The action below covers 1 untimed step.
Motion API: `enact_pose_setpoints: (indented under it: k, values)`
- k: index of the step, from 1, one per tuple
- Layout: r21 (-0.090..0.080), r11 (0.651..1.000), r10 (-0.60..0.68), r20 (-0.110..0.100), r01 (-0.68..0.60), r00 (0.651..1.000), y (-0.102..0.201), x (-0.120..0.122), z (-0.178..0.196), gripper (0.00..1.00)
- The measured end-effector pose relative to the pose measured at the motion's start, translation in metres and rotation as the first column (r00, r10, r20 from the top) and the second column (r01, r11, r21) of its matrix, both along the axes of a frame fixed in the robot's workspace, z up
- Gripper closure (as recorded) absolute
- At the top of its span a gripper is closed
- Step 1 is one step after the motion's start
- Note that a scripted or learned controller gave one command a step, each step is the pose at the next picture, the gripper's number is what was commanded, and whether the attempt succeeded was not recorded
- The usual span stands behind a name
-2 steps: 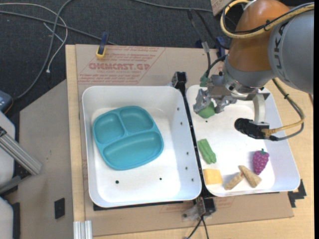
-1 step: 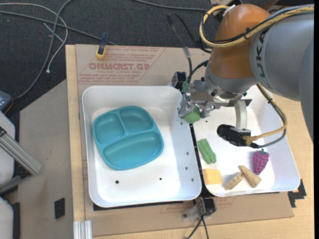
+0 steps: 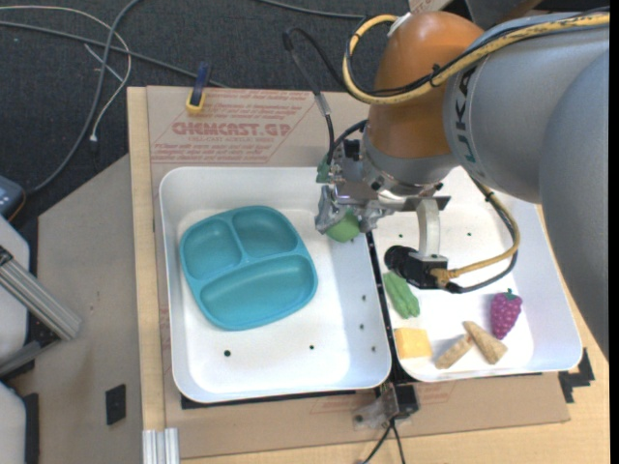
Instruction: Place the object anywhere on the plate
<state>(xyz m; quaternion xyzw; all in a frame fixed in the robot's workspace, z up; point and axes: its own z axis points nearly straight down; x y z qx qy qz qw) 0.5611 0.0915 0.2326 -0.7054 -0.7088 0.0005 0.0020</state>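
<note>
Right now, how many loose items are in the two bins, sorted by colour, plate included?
Teal: 1, the plate
Green: 2, a piece at the gripper and a pod
Yellow: 1, the cheese
Purple: 1, the grapes
Tan: 2, two sticks
Total: 7

Right shallow white plastic bin point(image 3: 551, 341): ridged green toy vegetable point(image 3: 401, 295); yellow cheese-like block point(image 3: 413, 342), just beside the vegetable's lower end; two tan bread-like sticks point(image 3: 471, 344), crossed and touching; purple toy grape cluster point(image 3: 505, 312). Flat brown cardboard sheet with red lettering point(image 3: 237, 129) beneath both bins. Blue-and-yellow clip point(image 3: 200, 85) at its far edge. Grey cables point(image 3: 97, 56) on dark floor.
</note>
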Motion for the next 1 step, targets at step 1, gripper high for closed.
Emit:
enact_pose_setpoints:
  k: [1]
  values:
    - [-0.001, 1.000, -0.004, 0.001, 0.004, 1.000, -0.0027, 0.0004, 0.0004, 0.00]
